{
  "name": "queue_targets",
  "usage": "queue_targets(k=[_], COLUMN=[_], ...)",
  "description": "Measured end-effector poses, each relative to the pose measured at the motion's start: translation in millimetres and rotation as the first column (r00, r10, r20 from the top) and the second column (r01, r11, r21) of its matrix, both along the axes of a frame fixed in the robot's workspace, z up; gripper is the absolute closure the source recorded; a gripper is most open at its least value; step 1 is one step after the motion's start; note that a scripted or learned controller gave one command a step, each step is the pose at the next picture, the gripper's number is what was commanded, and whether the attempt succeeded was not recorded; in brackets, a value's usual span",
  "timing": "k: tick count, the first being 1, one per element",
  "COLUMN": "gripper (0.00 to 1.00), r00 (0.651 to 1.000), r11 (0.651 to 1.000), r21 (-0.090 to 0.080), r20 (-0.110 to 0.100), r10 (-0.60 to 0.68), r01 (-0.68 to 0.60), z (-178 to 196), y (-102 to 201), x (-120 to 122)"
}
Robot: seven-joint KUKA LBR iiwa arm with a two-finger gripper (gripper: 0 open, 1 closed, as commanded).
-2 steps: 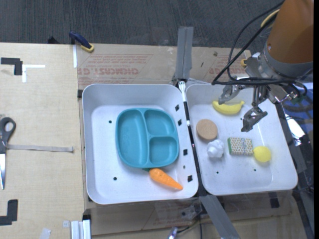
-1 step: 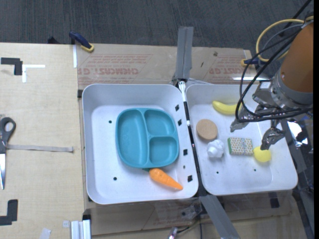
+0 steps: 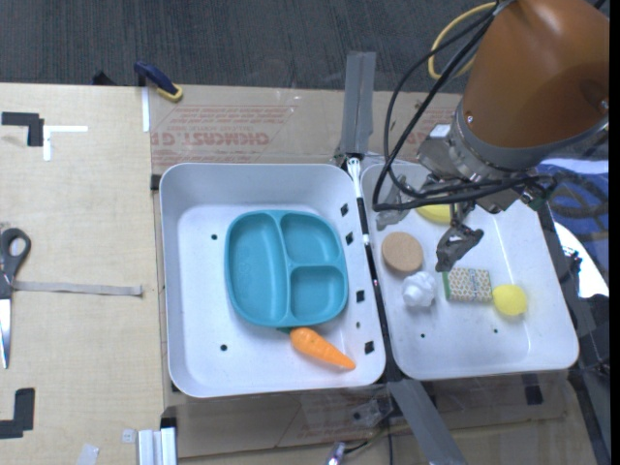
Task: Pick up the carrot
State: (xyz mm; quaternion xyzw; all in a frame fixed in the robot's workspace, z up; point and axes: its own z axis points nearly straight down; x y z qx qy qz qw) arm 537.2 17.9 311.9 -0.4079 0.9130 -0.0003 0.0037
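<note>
Bins sit side by side on the desk (image 3: 77,221), their inner walls touching. The left bin (image 3: 184,289) holds a teal divided plate (image 3: 287,267) with three compartments, and the carrot (image 3: 322,349) lies just below that plate's lower edge, near the bin's front wall — orange, tilted, its thicker end touching or almost touching the plate.

The right bin (image 3: 484,352) holds a round tan disc (image 3: 402,252), a crumpled white lump (image 3: 418,290) just below it, a small speckled block (image 3: 469,284) to the right of the lump, and a yellow ball (image 3: 510,299) beside the block. Another yellow object (image 3: 435,212) lies farther back, partly hidden behind cables.

The gripper (image 3: 455,245) hangs over the right bin, above the speckled block and well apart from the carrot; nothing shows between its dark fingers, and whether they are spread or together cannot be told from this angle. The arm's orange band (image 3: 538,61) looms large at the upper right.

Behind the bins lies a cardboard sheet (image 3: 242,129) printed with red lettering, mirrored and upside down, too faint to read. Scissors (image 3: 12,260) rest at the desk's left edge.
</note>
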Motion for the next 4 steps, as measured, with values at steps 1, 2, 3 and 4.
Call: queue_targets(k=[1,2,3,4], gripper=[0.00,0.00,1.00,1.00], r00=[1.000,1.000,0.999,0.958], r11=[1.000,1.000,1.000,0.958], r21=[0.000,0.003,0.006,0.000], r20=[-0.005,0.018,0.026,-0.004], r10=[0.003,0.020,0.021,-0.287], r01=[-0.003,-0.020,-0.022,0.287], z=[-99.6,-200.9,-190.5,-127.2], y=[73.4,84.9,86.4,119.5], x=[-25.0,-44.5,-41.4,-18.4])
